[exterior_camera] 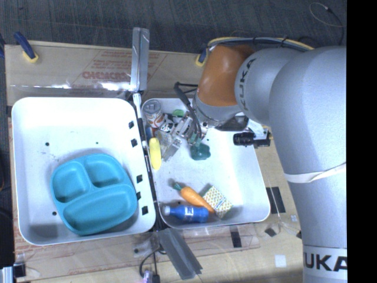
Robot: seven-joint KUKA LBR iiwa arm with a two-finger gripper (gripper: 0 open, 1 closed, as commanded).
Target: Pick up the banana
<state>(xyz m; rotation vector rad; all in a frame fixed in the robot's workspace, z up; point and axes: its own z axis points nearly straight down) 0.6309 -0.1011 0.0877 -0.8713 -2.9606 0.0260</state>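
The small yellow banana [155,152] lay along the left wall of the right-hand shallow white bin [254,175], just below a silver can [152,108]. The tool [175,139] hung just beside the banana, its fingers narrowly parted and holding nothing.

Bright even overhead light; glare on the white bins [35,108]; slightly soft focus.

Hand [175,135] low in right bin [250,175], just beside banana [155,153] at left wall
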